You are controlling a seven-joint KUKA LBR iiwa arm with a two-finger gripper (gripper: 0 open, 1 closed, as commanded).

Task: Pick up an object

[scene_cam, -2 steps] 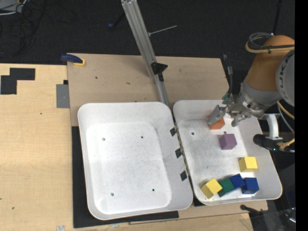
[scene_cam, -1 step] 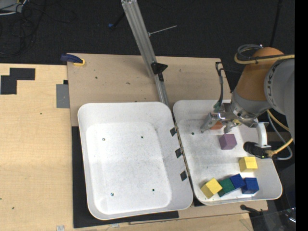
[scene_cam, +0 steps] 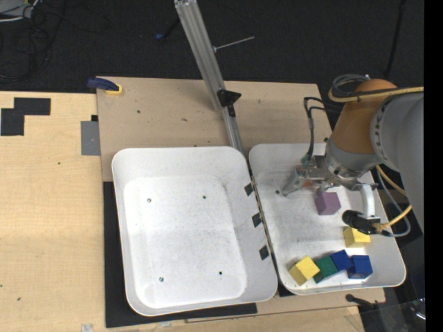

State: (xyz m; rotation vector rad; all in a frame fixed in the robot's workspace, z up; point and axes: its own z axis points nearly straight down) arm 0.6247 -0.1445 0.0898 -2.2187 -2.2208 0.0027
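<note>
The gripper (scene_cam: 302, 180) hangs over the right bin (scene_cam: 291, 254), just left of the purple block (scene_cam: 327, 202); its grip state cannot be told. Yellow, green and blue blocks (scene_cam: 332, 265) lie nearer that bin's front edge.

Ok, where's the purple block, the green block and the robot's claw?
purple block (scene_cam: 327, 203): camera view, middle of its top face.
green block (scene_cam: 327, 268): camera view, middle of its top.
gripper (scene_cam: 309, 179): camera view, right bin, between its fingertips.
</note>
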